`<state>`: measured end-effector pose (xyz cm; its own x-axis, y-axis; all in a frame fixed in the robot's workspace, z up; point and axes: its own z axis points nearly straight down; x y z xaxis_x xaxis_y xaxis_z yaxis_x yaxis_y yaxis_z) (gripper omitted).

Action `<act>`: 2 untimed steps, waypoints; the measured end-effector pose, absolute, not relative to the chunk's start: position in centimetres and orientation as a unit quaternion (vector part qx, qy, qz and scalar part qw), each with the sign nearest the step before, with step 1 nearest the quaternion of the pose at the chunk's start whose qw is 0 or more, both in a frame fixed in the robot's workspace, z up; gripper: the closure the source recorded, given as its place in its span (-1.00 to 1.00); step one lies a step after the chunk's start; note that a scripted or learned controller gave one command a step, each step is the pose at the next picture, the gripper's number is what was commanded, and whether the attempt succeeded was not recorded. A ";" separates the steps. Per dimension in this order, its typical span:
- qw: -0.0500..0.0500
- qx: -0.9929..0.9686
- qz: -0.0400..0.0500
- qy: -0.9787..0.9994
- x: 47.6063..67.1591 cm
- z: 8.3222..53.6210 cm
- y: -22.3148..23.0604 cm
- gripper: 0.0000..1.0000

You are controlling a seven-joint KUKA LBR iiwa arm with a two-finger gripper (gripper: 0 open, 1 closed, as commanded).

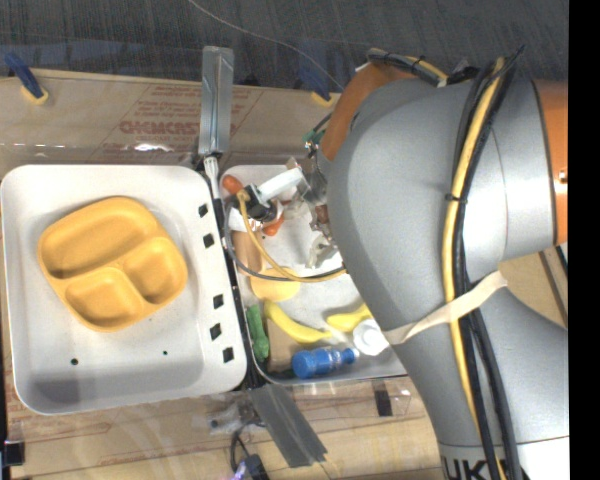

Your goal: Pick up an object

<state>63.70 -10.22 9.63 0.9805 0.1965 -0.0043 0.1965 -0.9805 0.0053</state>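
Yellow plastic sits in the middle of the left bin (40, 183), where we see a divided tray (110, 260) lying flat. The right bin (325, 377) is largely covered by the grey arm (430, 218). Near its lower edge we find a banana (290, 326), a blue bottle (320, 361) with a white cap just beside it, and a green item (257, 333) against the left wall. The gripper (315, 223) is over the bin's upper end, apart from those three. We cannot tell whether it is apart or together.
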 end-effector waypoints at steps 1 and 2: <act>0.000 0.995 0.004 0.105 65.0 19.6 -6.2 -1.00; 0.000 0.995 0.000 0.103 65.0 19.1 -4.3 -1.00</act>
<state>65.00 -4.28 19.09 0.9787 0.2053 0.0007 0.2053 -0.9787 -0.0004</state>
